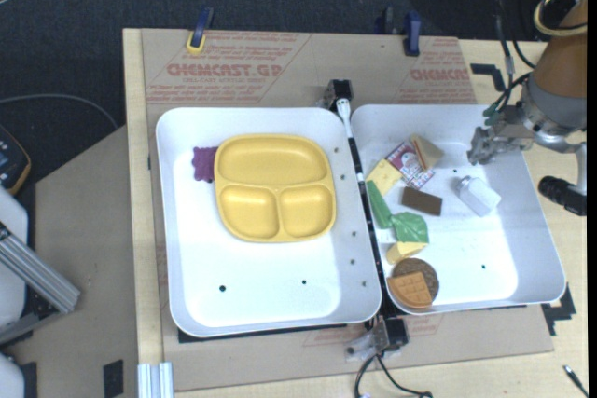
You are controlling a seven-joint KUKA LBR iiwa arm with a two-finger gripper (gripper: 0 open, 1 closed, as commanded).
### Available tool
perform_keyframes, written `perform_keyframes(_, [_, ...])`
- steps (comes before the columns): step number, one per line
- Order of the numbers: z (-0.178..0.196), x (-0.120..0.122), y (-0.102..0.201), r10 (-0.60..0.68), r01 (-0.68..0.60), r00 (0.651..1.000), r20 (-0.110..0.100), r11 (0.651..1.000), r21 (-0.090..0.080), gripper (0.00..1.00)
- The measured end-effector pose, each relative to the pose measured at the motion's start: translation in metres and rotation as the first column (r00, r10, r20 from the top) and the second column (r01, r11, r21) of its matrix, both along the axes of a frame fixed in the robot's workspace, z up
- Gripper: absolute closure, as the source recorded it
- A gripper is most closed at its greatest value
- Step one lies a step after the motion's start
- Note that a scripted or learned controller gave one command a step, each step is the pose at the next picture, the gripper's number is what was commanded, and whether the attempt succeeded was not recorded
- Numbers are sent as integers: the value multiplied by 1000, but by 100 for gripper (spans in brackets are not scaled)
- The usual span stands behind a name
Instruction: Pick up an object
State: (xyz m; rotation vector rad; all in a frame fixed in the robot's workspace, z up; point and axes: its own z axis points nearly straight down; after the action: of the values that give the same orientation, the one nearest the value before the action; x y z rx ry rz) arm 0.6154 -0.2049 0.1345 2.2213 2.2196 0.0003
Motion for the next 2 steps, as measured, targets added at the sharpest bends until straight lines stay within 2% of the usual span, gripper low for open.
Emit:
perform_keyframes(1, [60,-1,3,2,-2,1000,1,1000,0,100])
perform_keyframes(2, [90,0,3,2,-2,1000,2,1000,0,100])
